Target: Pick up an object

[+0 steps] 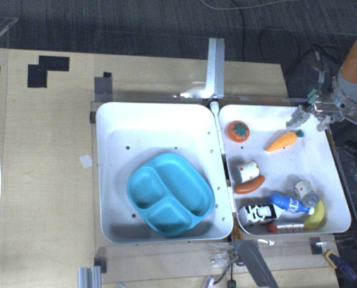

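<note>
The right bin [337,179] holds several objects. An orange carrot [282,141] with a green tip lies near its back right, and a red-orange round fruit [238,131] with a green top sits at the back left. My gripper [308,119] hangs over the bin's back right corner, just above and to the right of the carrot. It is open, its fingers [295,119] are spread, and nothing is between them. The grey arm with its orange band [355,62] comes in from the right.
Toward the front of the right bin lie a white cup [247,171], a sausage [249,186], a blue bottle [291,204], a small can [306,191], a banana [315,216], a black-and-white item [257,212] and a red pen [286,226]. The left bin [115,137] holds a blue divided plate [169,192].
</note>
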`<state>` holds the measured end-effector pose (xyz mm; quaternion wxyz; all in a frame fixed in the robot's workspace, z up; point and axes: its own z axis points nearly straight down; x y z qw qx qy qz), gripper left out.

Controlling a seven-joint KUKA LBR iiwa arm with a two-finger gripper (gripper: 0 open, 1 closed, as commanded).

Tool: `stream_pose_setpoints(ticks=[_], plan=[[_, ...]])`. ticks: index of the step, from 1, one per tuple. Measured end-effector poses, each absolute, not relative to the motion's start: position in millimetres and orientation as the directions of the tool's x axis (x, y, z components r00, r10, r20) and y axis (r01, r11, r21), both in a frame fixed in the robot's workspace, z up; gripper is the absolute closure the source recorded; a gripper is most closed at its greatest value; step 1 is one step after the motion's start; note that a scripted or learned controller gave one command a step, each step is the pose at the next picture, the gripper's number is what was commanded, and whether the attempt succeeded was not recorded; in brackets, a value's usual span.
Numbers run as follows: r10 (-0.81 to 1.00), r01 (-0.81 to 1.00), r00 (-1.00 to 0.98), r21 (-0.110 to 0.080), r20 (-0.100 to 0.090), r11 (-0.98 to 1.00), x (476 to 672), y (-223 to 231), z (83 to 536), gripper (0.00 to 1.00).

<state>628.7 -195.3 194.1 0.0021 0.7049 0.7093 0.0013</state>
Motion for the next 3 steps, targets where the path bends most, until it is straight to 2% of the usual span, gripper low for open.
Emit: stream_pose_setpoints(ticks=[1, 2, 3], plan=[[1.0, 1.0, -0.026, 0.008, -0.003, 0.026, 637.6, -193, 88, 0.0], [0.999, 0.999, -0.033, 0.015, -0.005, 0.033, 640.3, -191, 100, 1.0], [0.993, 0.993, -0.122, 0.009, -0.003, 0.122, 660.3, -151, 212, 1.0]])
